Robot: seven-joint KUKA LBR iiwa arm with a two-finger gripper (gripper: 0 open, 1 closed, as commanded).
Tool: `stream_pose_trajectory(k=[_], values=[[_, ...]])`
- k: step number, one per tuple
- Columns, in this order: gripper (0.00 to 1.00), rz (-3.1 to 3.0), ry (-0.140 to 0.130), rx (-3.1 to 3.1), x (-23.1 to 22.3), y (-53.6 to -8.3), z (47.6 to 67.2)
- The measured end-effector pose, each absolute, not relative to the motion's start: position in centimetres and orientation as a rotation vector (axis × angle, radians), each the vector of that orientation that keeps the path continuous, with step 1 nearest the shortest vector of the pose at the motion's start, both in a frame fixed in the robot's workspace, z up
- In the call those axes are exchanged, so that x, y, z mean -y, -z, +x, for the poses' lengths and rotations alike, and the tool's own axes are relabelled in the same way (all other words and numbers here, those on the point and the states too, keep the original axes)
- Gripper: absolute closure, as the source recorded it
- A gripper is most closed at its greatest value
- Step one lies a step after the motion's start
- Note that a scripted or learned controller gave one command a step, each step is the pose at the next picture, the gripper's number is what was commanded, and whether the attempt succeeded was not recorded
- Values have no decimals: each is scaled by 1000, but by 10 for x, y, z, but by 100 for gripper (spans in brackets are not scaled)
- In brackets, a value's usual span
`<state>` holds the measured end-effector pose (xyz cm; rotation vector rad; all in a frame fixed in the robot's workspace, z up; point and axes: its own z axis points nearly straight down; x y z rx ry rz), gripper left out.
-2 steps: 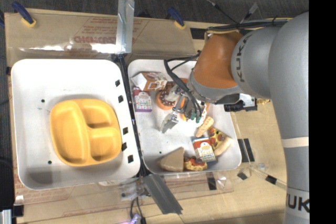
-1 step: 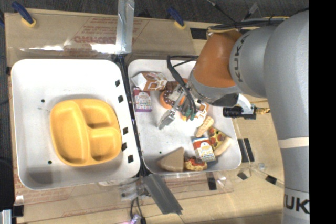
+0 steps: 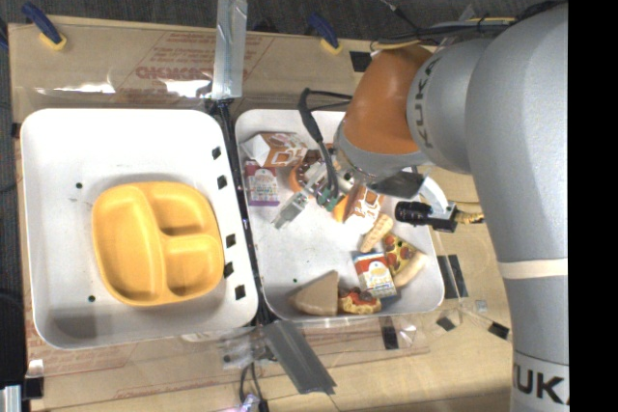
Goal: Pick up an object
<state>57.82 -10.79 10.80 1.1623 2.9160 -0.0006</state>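
Observation:
My gripper hangs low inside the right bin, under the orange band of the arm, over a cluster of small packets near the bin's middle. A purple-and-white packet lies just left of it by the bin's left wall. A brown-and-white packet sits at the bin's back. A small red carton, a toy pizza slice and a tan wedge rest at the bin's front right. The arm's body hides the bin's far right corner.
The left bin holds a yellow divided tray. A grey tape strip runs up from the gap between the bins. Blue clamps hold the cardboard at the back edge. A cable loops above the right bin.

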Motion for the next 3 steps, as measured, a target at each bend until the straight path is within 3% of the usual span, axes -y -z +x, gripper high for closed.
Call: stream_pose_trajectory(k=[1, 2, 3], values=[[0, 1362, 1, -2834, 132, -92, 574], [100, 1347, -1, -2835, 131, -104, 577], [100, 1267, -7, -2864, 73, -235, 611]])
